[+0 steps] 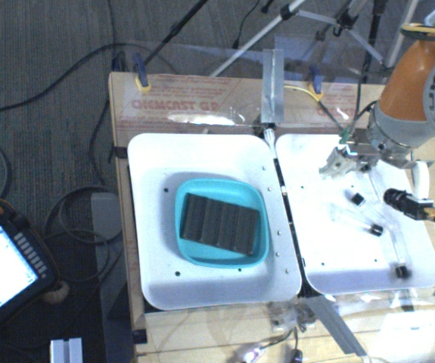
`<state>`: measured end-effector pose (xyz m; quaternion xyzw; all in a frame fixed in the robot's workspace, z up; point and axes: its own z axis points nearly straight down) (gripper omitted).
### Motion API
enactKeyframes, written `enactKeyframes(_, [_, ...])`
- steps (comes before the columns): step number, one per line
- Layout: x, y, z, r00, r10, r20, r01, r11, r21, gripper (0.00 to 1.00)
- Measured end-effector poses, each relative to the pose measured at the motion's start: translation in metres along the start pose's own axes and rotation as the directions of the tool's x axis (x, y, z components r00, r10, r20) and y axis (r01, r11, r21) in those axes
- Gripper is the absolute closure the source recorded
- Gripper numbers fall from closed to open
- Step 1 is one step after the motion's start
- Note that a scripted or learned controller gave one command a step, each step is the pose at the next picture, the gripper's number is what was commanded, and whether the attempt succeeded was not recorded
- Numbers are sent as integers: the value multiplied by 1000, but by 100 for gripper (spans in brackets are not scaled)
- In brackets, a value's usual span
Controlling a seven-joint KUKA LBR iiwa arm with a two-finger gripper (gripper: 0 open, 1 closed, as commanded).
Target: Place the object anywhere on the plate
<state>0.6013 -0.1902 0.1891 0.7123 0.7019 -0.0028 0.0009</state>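
We judge the placing step complete: the dark ridged object (219,222) lies flat on the blue plate (191,257) in the left bin (149,278). The gripper (361,156) hangs above the right bin (421,274), well apart from it; its clear fingers are too faint, so we cannot tell its state. Next: verify, then retract.

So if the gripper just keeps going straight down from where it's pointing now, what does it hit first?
Probably the bare floor of the right bin. The gripper hangs over its upper part, pointing down, with small dark pieces just below in the view; depth is unclear, so it might touch those first.
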Motion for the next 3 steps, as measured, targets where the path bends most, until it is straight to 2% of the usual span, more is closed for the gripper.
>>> enactKeyframes(1, [66, -74, 27, 992, -124, -4, 124, 992, -2, 100])
enactKeyframes(2, [46, -76, 23, 995, -98, 24, 98, 995, -12, 0])
enactKeyframes(3, [167, -64, 6, 997, 80, -5, -80, 997, 2, 0])
